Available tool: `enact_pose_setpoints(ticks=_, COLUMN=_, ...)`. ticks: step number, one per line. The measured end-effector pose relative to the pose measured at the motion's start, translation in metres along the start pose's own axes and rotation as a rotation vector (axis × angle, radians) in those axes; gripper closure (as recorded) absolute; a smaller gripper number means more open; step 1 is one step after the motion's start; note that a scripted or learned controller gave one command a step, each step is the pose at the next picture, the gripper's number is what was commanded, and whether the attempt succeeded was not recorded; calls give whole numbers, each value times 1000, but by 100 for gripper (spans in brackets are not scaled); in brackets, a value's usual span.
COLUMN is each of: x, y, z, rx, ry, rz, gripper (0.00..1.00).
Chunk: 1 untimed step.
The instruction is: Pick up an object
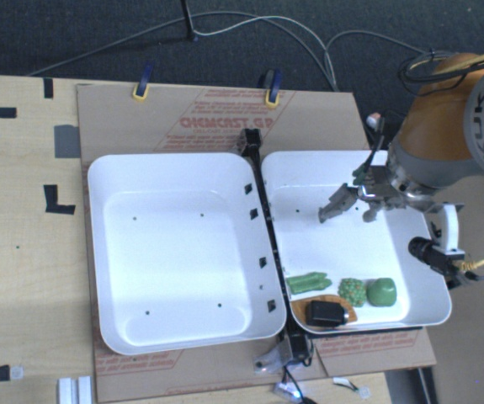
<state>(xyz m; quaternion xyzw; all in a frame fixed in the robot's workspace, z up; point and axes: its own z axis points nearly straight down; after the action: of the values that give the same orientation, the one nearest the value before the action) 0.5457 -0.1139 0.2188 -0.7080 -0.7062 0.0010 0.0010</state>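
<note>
My gripper (351,212) hangs over the upper middle of the right bin (309,175), open, with nothing between its fingers. The objects lie along that bin's near edge, well below the gripper: a long green pod (309,282), a small green broccoli-like piece (353,290), a rounded green object (382,292), and a black block (327,313) resting on a flat orange piece (345,306).
The left bin (107,175) sits beside the right one, with a black divider strip (263,225) between them. Both bins rest on a cardboard sheet (216,116) clamped at the back. The arm's orange-banded body (444,116) rises at the right.
</note>
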Motion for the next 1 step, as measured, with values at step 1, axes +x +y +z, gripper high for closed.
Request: enact_pose_setpoints(ticks=1, x=12, y=32, z=85, rx=5, ry=1, rz=-4, gripper=0)
